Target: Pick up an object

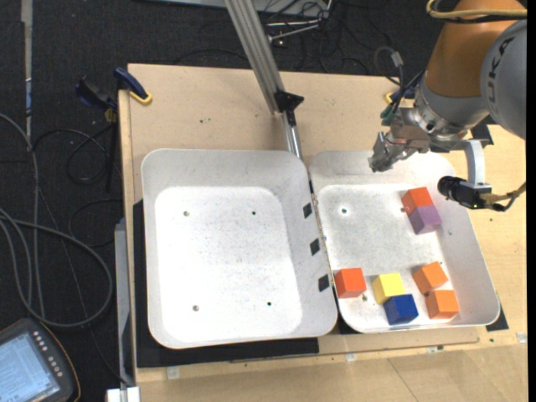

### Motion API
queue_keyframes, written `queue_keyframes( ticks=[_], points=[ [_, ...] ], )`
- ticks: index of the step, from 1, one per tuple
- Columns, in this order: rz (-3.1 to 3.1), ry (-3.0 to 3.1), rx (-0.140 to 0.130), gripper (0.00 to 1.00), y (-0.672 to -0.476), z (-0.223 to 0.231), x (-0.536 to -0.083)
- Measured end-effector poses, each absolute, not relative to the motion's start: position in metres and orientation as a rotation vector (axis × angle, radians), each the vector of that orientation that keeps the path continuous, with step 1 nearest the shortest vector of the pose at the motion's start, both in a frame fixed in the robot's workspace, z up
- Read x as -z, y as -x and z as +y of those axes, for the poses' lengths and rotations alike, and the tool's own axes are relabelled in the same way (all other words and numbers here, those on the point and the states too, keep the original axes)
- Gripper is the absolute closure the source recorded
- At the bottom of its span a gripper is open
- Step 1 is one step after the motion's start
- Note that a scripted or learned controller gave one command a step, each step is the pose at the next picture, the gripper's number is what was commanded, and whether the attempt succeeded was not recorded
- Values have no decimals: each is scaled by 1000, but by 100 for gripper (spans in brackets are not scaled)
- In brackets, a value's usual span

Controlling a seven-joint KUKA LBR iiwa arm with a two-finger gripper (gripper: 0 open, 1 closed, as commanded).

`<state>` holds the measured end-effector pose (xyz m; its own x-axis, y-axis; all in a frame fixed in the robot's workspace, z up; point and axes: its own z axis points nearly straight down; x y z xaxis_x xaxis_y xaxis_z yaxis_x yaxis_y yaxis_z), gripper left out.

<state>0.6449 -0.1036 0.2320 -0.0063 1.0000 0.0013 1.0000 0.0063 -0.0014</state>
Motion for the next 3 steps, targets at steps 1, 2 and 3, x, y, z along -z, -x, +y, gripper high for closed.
queue_keyframes(
  ticks=[1, 2, 3],
  points=[
    [-2229, 2210, 1, 100, -642, -39, -230],
    [-2231, 2212, 4, 100, -643, 16, -241],
    [-2230, 2213, 4, 100, -643, 74, -249]
  ],
)
